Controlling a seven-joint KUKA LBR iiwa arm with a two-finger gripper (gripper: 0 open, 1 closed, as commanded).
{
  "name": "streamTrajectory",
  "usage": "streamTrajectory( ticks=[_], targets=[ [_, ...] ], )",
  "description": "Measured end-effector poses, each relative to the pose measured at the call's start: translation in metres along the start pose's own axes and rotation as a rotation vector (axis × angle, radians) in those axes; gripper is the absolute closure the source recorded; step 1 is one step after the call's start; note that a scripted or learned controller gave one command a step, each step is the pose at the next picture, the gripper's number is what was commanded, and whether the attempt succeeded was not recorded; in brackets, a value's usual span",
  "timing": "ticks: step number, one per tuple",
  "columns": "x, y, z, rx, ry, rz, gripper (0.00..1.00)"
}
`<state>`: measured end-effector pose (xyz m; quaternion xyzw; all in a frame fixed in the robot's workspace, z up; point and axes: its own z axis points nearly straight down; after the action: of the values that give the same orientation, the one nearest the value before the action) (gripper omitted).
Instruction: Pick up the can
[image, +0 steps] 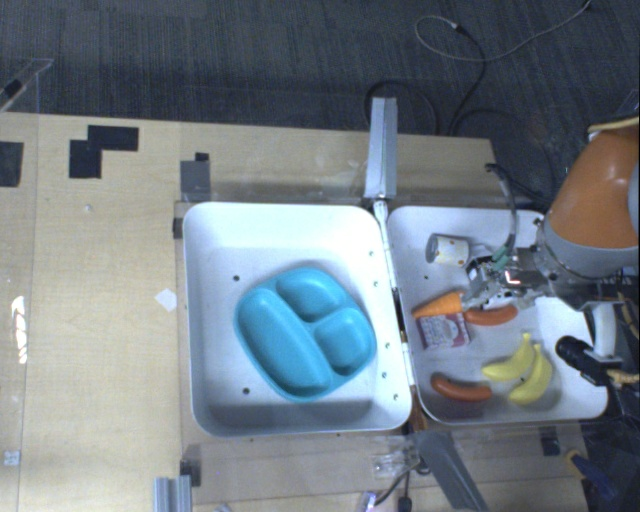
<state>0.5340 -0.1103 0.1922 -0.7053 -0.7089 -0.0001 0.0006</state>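
- Since the can lies untouched on its side toward the far end of the right bin, the step in hand is judged to be the approach, with no grasp made yet.
- Nearest the camera in that bin, a sausage and two bananas are seen along the near wall, well clear of the can.
- Further in, a small packet is found, with a carrot just beyond it and a red item beside it, directly under the gripper.
- The gripper is poised low over the middle of the bin, near the can but apart from it; nothing is seen held, and whether it is spread or pressed together cannot be told.
- For the next move, a shift toward the far left corner is called for, so that the can is straddled across its width before closing.
- In the left bin, a blue tray is seen; it plays no part.
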Motion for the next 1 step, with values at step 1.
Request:
streamTrajectory(
  ticks=[1],
  targets=[
    [-0.0230,0.0568,0.0716,-0.011,-0.002,0.332,0.00]
  ],
)
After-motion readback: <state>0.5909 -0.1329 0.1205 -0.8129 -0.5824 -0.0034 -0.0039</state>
